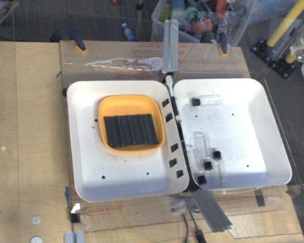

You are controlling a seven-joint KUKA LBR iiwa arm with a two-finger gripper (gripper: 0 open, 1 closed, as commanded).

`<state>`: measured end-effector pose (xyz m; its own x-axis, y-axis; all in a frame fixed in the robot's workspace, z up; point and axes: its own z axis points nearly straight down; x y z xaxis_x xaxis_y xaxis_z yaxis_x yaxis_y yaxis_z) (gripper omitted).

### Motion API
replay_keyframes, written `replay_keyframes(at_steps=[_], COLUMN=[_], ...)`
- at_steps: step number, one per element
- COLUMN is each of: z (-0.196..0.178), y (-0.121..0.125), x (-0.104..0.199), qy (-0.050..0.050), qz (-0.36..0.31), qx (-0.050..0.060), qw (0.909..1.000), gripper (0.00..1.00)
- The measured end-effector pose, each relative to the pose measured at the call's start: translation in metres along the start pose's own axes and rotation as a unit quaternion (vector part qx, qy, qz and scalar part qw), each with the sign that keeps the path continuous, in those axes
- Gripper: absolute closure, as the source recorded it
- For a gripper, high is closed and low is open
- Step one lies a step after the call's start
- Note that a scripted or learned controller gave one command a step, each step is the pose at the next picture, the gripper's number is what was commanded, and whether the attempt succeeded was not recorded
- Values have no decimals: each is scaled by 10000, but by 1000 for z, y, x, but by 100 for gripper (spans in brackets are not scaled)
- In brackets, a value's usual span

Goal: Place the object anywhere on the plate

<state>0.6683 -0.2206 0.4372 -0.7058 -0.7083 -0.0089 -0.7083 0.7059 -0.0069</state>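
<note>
An orange plate [132,102] with rounded corners lies in the left white bin [83,151], toward its back. A dark grey ribbed block [130,130] rests flat on the plate and covers most of its middle, with its ridges running front to back. Orange rim shows all around the block.
The right white bin [263,135] holds a clear tube with a black cap [205,101] near its back and a few clear pieces with black caps [206,158] by its left front wall. A crate of colourful items [202,6] stands behind the bench.
</note>
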Motion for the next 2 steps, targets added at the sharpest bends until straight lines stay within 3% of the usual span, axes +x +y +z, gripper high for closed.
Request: replay_keyframes(at_steps=[1, 2], z=[0, 1], y=[0, 0], x=[0, 0], qy=[0, -1], qz=[-145, -2054], qx=[-1, -12], qw=[9999, 9787], gripper=[100, 100])
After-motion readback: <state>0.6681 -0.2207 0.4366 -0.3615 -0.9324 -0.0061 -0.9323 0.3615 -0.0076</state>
